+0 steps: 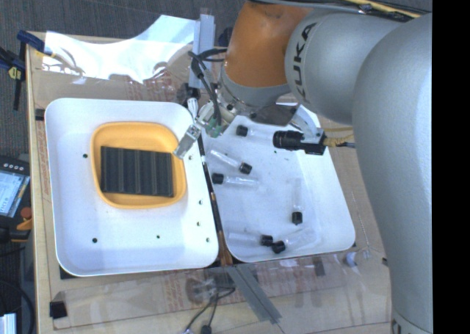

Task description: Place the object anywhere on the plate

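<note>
The little clear tubes [236,166] with black caps are lying spread out in the right bin [339,231], some by its far edge and some by its near edge. None is lying on the yellow plate [134,131] yet, and I cannot tell which tube is the one to move. The end effector [192,134] is hanging over the strip where the two bins are meeting, with its tip just reaching over the plate's far right corner. I cannot tell if it is open or closed, or if it is holding a tube. Things could be going wrong from here, I think. A tube let go this close to the rim may be rolling off into the white bin, or slipping into the gap between the bins, because it is round and the rim is sloping. The plate is sitting in the middle of the left bin [73,241], and a dark ribbed pad [138,171] is filling its middle.
</note>
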### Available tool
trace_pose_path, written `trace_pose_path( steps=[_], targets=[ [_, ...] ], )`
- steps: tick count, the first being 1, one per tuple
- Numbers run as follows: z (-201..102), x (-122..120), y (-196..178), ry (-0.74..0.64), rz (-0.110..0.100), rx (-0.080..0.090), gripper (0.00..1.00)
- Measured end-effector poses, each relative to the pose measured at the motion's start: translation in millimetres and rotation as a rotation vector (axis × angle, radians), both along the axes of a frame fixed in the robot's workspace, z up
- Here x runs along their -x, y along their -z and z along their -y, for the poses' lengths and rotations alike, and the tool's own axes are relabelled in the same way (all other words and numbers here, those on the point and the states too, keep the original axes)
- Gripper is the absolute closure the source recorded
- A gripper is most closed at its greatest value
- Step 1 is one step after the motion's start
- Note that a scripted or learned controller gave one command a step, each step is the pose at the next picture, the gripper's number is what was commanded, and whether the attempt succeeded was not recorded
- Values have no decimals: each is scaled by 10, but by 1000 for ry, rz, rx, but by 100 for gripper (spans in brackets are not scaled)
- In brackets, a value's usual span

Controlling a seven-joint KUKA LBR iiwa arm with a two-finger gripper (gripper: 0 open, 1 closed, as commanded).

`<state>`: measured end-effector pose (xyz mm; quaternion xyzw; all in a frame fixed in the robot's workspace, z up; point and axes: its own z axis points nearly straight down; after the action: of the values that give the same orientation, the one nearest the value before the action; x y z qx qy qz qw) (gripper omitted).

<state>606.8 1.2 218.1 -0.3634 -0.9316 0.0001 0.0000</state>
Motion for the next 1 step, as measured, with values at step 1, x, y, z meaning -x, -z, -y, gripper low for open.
trace_pose_path(
  steps=[1],
  targets=[
    [-343,32,36,-373,-3,0,0]
  ],
)
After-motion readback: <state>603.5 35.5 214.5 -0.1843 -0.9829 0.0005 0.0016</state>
